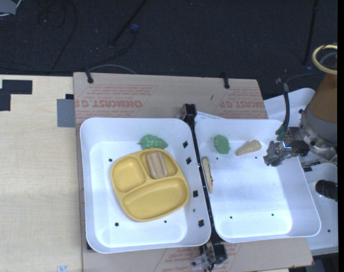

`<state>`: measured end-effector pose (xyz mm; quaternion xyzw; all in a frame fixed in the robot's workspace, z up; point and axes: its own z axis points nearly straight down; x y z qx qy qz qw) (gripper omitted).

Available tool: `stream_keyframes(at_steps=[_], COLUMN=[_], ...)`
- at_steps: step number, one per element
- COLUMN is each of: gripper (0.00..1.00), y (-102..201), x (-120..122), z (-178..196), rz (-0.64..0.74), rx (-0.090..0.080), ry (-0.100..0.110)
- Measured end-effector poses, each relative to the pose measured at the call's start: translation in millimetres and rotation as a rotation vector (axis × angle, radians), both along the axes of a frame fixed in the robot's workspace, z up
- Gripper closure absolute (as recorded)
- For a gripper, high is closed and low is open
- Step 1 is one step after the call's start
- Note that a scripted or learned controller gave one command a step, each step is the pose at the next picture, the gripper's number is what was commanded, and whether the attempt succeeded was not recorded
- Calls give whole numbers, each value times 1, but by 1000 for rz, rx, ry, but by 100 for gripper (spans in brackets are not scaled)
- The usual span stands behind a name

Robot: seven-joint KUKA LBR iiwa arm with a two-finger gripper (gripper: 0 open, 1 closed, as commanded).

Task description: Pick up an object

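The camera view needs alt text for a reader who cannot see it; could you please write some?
A grey robot arm's gripper hovers at the right edge of the right bin, near a tan piece of food and a green one. A hot dog lies by the divider. The left bin holds a yellow tray with a sausage in one compartment, and a green item behind it.

Dark floor [177,27], loose cables [126,30]; pale, perhaps wooden, benchtop [30,174].
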<state>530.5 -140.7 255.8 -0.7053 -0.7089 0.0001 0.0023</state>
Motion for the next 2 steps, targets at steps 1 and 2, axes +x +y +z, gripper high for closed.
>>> stream_keyframes(at_steps=[1,2], gripper=[100,100], y=[57,116], x=[6,9], z=[4,6], rz=[1,1], rx=[0,0], ry=[0,0])
